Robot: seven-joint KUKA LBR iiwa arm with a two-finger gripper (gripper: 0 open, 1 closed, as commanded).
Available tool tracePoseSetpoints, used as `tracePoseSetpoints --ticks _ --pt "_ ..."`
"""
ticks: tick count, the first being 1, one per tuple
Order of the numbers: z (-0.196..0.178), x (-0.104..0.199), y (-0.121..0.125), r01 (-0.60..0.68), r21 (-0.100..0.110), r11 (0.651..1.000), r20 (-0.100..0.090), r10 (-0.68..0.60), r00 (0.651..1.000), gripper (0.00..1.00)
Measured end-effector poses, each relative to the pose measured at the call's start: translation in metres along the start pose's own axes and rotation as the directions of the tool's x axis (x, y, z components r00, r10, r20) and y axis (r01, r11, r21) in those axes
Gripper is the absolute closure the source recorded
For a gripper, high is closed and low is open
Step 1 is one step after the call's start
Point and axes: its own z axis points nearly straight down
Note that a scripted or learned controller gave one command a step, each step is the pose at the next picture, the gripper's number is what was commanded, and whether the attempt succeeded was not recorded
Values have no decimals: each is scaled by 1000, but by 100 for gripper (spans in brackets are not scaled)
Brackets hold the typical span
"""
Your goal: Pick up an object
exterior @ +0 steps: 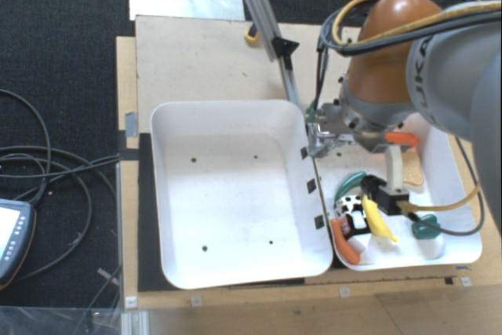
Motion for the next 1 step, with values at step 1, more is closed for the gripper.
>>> tracePoseSetpoints --ticks 1 --pt "11 49 -5 -1 4 1000 1 1 1000 100"
